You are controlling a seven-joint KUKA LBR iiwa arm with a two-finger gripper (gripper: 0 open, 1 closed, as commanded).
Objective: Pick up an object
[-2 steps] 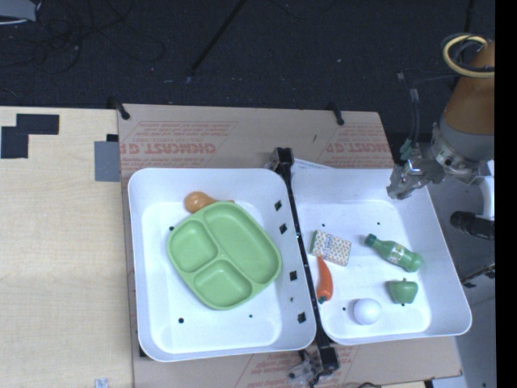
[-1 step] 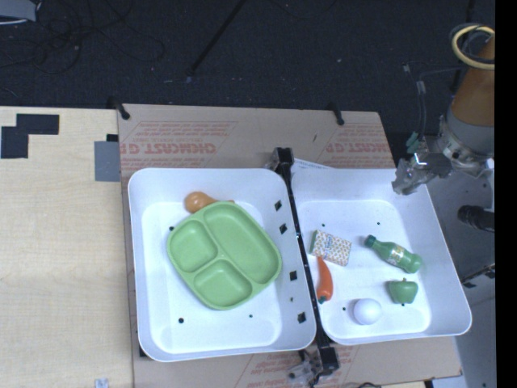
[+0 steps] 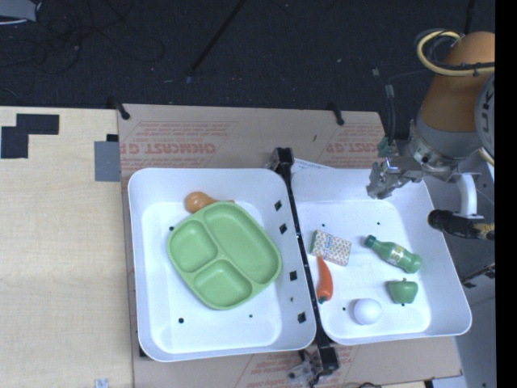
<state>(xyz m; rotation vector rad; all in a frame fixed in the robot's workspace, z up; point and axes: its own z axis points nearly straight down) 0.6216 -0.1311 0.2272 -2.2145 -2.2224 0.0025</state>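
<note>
White ball [image 3: 367,311] lies at the right bin's [image 3: 452,318] near edge, with a green block [image 3: 402,291], green bottle [image 3: 393,254], patterned packet [image 3: 332,247] and orange carrot [image 3: 324,279] close around it. Above that bin's far edge hangs the gripper [image 3: 386,180], carrying nothing; every step remains.

A grey robot arm [image 3: 452,132] with an orange band [image 3: 460,79]

A yellow cable [image 3: 436,47] loops near the orange part. The gripper [image 3: 384,180] is shiny silver metal, and thin dark wires run beside it.
</note>
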